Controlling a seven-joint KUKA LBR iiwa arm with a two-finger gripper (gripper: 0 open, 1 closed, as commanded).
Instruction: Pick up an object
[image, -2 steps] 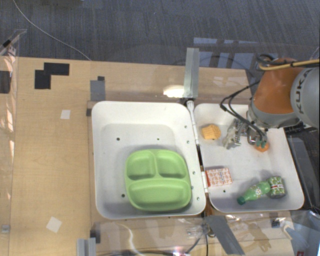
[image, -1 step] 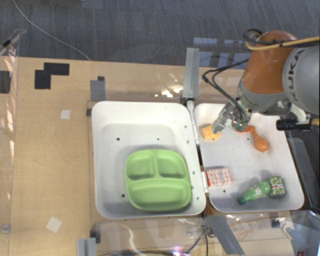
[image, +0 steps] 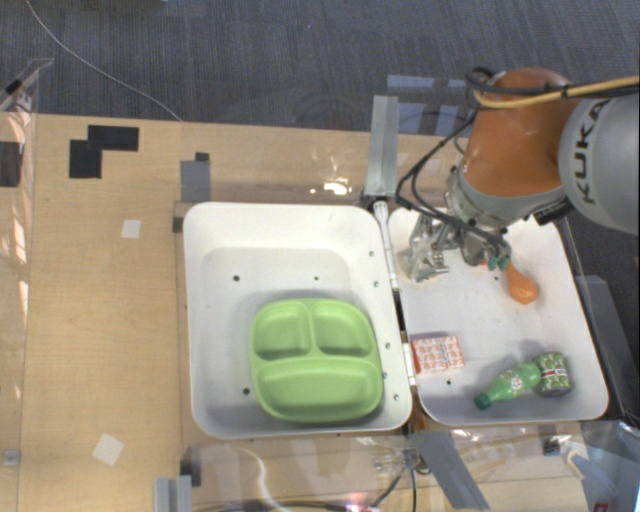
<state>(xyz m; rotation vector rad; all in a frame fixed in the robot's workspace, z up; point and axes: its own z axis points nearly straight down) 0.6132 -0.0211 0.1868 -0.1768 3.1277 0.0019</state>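
Two white bins sit side by side on the wooden bench (image: 90, 330). The left bin (image: 215, 260) has a green divided tray (image: 315, 360) lying flat toward its near side, three compartments facing up, nothing in them as far as I can see.

The right bin (image: 585, 330) is where the small stuff is. There's a carrot (image: 521, 285), orange with a bit of green at the top, lying toward the far right of the bin. A little red-and-white packet (image: 436, 354) lies flat near the bin's left wall, just beside the divide between the bins. Toward the near right corner a green bottle (image: 522, 379) lies on its side, cap end pointing left, with a patterned label on the fat end.

The arm (image: 520, 130) comes in from the right, big orange band above the wrist, hanging over the far part of the right bin. The end effector (image: 428, 258) is down low over the far left area of that bin, close to the wall next to the left bin. Its fingers look parted with bare bin floor under them, nothing between them, so it's released and not grasping anything. The carrot is the closest object, near it to the right but apart, not touching. Packet and bottle are well apart from it, nearer the camera.
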